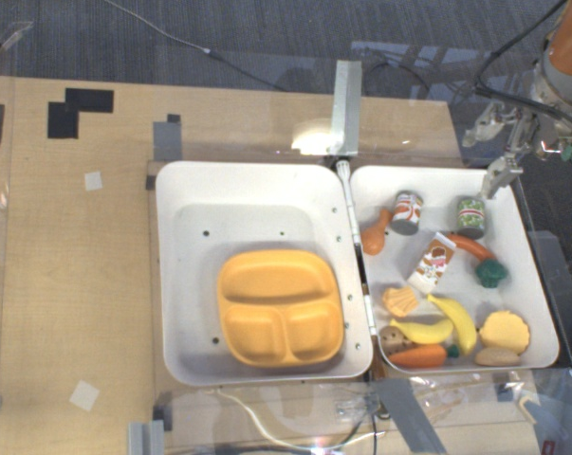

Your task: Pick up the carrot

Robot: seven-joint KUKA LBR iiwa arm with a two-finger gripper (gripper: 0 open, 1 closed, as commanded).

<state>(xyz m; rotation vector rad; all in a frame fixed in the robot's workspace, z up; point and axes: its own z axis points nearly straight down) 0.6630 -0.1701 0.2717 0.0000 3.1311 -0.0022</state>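
A carrot [417,355] lies at the right bin's [544,297] front edge, against a banana [423,331]; the gripper [507,164], fingers spread and empty, should descend beside that banana.

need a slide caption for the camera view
Gripper hovers over right bin's far edge; carrot lies untouched at its near edge; yellow tray in left bin.

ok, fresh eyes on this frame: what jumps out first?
The yellow tray sitting alone in the left bin grabs the eye first. Next is the toy food crowded into the right bin: two bananas, two cans, and a carrot at its near edge. The tool hangs over that bin's far right corner, well away from the carrot.
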